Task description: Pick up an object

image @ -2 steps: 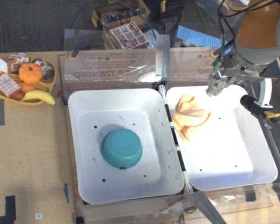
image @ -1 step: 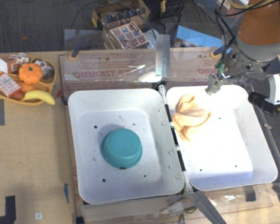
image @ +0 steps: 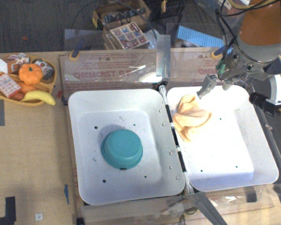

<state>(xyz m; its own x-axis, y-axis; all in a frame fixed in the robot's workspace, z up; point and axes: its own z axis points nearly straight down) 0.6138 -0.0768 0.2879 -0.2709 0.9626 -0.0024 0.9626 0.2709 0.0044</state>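
Observation:
A crumpled peach-coloured cloth [image: 191,116] lies in the right bin [image: 237,170], close to its left wall. A teal bowl [image: 122,148] sits upside down in the middle of the left bin [image: 84,117]. My gripper [image: 215,89] hangs over the far edge of the right bin, up and to the right of the cloth. It is open, with nothing between its fingers. The tip of one finger [image: 204,90] points down-left and ends just beside the cloth's upper right corner.
A yellow dish [image: 3,91] with a banana, a small pumpkin and packets stands on the bench at the far left. Clear plastic panels [image: 115,71] rise behind both bins. Boxes and cables lie on the floor beyond them.

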